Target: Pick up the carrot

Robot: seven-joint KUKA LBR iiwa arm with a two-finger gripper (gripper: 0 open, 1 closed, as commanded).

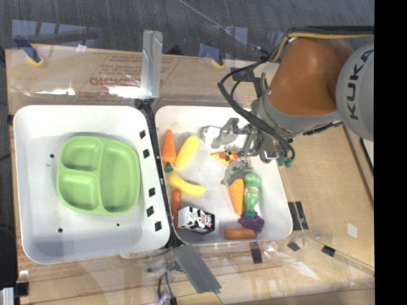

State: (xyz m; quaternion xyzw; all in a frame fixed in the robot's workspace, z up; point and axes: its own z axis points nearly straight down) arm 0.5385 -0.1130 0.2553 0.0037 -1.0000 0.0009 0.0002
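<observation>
Two carrots lie in the right bin [273, 170]. One orange carrot [168, 147] with a green end rests along the bin's left wall. The other carrot [236, 196] lies near the middle right, beside a green vegetable [252, 189]. My gripper [226, 152] hangs over the bin's middle, just above that second carrot, and it is open. One finger [216, 132] points up-left and the other finger [235, 170] ends close to the carrot's top. A small orange-yellow piece [223, 157] lies in the gap below the gripper, not gripped.
The right bin also holds a yellow corn-like piece [187, 151], a banana [186, 185], a red-orange piece [176, 202], a black-and-white carton [195, 218], a purple eggplant [252, 222] and a sausage [240, 233]. The left bin [32, 138] holds a green divided plate [100, 173].
</observation>
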